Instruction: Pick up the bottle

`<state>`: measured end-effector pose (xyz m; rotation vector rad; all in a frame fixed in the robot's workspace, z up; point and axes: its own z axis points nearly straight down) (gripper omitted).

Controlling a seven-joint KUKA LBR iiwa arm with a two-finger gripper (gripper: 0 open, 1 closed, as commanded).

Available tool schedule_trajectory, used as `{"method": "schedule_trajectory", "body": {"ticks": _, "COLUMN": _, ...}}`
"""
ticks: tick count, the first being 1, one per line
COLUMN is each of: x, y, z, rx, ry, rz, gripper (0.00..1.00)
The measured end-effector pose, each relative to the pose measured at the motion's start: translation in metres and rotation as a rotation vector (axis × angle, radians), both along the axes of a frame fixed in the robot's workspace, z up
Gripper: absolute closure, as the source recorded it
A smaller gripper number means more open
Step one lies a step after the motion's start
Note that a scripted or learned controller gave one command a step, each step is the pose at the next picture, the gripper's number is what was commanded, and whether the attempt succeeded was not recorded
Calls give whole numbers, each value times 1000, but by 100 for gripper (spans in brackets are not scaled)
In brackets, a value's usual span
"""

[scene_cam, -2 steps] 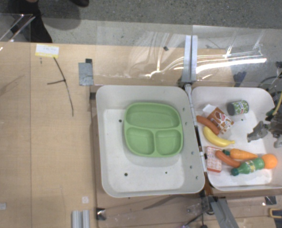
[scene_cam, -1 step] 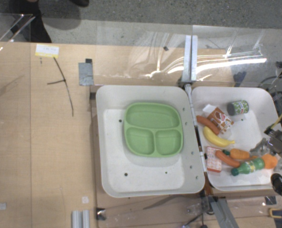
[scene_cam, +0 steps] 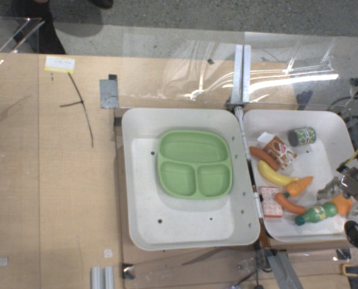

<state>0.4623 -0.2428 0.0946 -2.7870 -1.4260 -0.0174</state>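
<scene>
The bottle [scene_cam: 316, 214] is green and lies on its side near the front edge of the right bin [scene_cam: 332, 124]. Its dark end points left, and an orange piece [scene_cam: 343, 205] sits at its right end. My gripper [scene_cam: 339, 188] is at the right side of that bin, just above and to the right of the bottle. It is partly cut off by the view's edge. Nothing is visibly held in it.
The right bin also holds a small can [scene_cam: 302, 136], a brown carton [scene_cam: 280, 152], a sausage [scene_cam: 263, 156], a banana [scene_cam: 275, 174], a carrot [scene_cam: 299, 186] and a red box [scene_cam: 270, 201]. A green divided plate [scene_cam: 195, 163] lies in the left bin [scene_cam: 137, 185].
</scene>
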Motion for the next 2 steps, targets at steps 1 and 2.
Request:
{"method": "schedule_trajectory", "body": {"ticks": 1, "x": 24, "y": 3, "z": -3, "rx": -15, "ry": -3, "rz": 405, "gripper": 0}}
{"method": "schedule_trajectory", "body": {"ticks": 2, "x": -3, "y": -2, "z": -4, "rx": -12, "ry": -2, "rz": 525, "gripper": 0}}
